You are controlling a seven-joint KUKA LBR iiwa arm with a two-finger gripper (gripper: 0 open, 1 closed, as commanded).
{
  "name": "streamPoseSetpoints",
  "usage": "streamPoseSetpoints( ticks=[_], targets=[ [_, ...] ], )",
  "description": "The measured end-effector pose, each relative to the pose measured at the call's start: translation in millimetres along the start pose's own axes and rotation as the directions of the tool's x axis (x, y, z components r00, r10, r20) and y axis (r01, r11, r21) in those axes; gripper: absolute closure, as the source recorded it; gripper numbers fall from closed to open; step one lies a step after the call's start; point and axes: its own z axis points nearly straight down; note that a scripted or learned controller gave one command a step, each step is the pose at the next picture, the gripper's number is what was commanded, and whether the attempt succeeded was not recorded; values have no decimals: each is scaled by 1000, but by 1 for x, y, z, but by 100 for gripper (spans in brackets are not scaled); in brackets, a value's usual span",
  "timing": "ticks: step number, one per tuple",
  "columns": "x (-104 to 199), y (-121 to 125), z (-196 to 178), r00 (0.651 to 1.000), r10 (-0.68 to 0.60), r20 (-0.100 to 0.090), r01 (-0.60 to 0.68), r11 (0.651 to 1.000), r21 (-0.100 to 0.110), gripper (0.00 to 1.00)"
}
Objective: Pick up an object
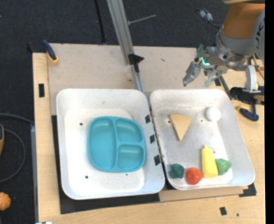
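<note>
A teal divided tray [116, 143] is seen in the left bin [71, 101]. In the right bin [239, 139] a tan wedge [180, 125], yellow bottle [208, 161], red ball [193, 175] and white ball [213, 114] are found. The gripper [203, 77] is held above the bin's far rim, fingers spread, nothing between them.

The divided plate [116, 143] lies in the left bin [66, 101]; the right bin [230, 106] holds the rest. A wedge [180, 125] sits mid-bin, a ball [213, 114] near its far right corner; four toy foods [200, 168] line its near edge.
</note>
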Motion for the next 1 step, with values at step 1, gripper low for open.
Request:
streamPoseSetpoints(
  ticks=[1],
  targets=[
    [0,0,-1,1000,0,0,0,1000,-2,0]
  ],
)
